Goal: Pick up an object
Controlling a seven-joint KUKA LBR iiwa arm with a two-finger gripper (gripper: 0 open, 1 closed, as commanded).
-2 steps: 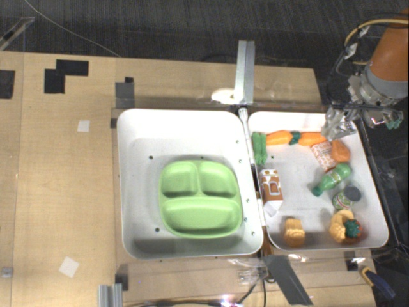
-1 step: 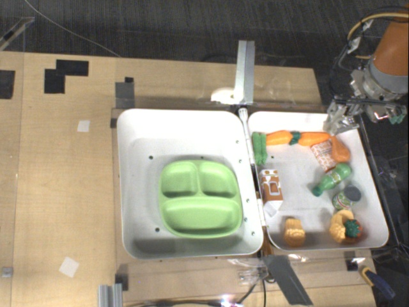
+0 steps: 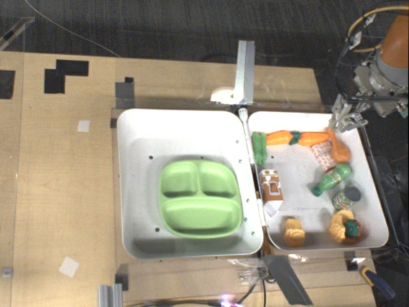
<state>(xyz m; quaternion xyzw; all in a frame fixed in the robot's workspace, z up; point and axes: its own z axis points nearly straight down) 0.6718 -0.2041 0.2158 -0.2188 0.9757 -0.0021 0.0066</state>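
Arm poised over the far right corner of the right bin, toys scattered below.

The gripper (image 3: 348, 117) hangs at the back right rim of the right bin (image 3: 377, 200); its fingers are too small and blurred to say whether they are parted or closed, and nothing can be seen between them. Just beneath and beside it lies an orange carrot (image 3: 300, 137) along the back wall, with a green bottle (image 3: 332, 179) nearer the middle, a small can (image 3: 345, 199) beside that, and what may be a bread roll (image 3: 294, 231) at the front. A brown carton (image 3: 271, 185) lies against the left wall. The left bin (image 3: 131, 171) holds a green divided tray (image 3: 200, 199).
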